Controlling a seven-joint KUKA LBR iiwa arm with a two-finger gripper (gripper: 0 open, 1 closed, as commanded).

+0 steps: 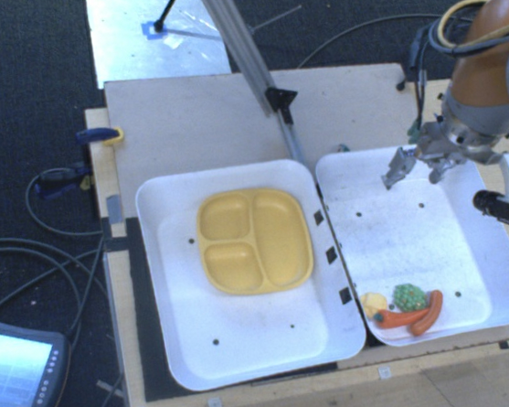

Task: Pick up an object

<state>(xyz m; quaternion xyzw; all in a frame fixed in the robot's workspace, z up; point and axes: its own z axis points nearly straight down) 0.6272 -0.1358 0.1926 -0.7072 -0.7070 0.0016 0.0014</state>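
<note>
Arm w/ orange band comes in from the upper right of the frame; the gripper (418, 167) hangs over the upper part of the right bin (425, 241), near its back rim. Its two fingers (396, 171) look spread apart, w/ nothing between them, so no hold on anything. Pickable items sit clustered in the lower part of the right bin, near the front rim, just right of the divide btwn bins: a small yellow toy piece (374, 303), a green bumpy toy that looks like broccoli (410, 297), an orange carrot-like piece (396, 318) and a reddish sausage-like piece (428, 312). They lie touching or nearly so; exact overlaps too small to tell. Left bin (184, 345) holds a yellow divided plate (255, 241), three compartments, lying flat around its middle. Judgement: this is the approach step, pre-grasp; nothing lifted yet, task barely begun. The cluster is well apart from the gripper, toward the lower edge of the frame, so the next move calls for travel down-frame across the right bin, then a descent w/ fingers kept wide. Picking one item from a tight clump needs the fingers to straddle a single piece; the sausage piece at the clump's outer edge looks the easiest to isolate. The plate is an alt target but flat and wide, prob harder to pinch.
</note>
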